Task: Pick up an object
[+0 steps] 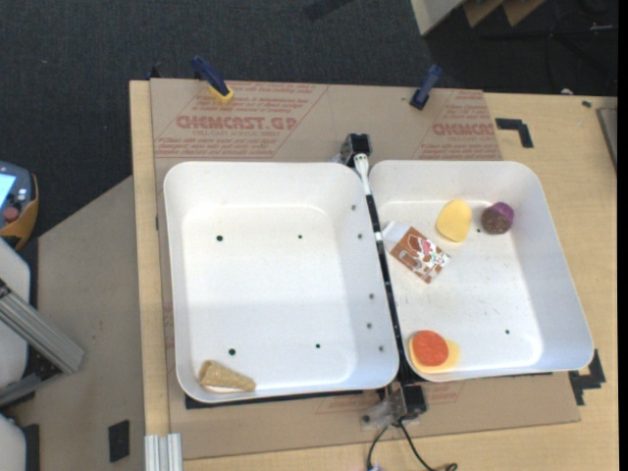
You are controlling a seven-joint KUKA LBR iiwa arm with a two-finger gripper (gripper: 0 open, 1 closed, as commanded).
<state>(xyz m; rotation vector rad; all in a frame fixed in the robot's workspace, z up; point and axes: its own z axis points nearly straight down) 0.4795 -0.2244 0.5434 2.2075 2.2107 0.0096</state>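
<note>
The right bin [559, 292] holds a yellow rounded object [453, 221], a small purple ball [497, 218], a brown and white packet [420, 254] near its left wall, and an orange disc on a yellow base [430, 350] at its near left corner. A tan cone-shaped piece [227, 377] lies in the near left corner of the left bin [186, 263].
Both bins rest on a brown cardboard sheet [245, 116] held by a blue-and-yellow clamp [212, 78] and a blue clamp [426, 86] at the far edge. A black clip [355, 149] joins the bins at the back. Metal framing [39, 332] stands at the left.
</note>
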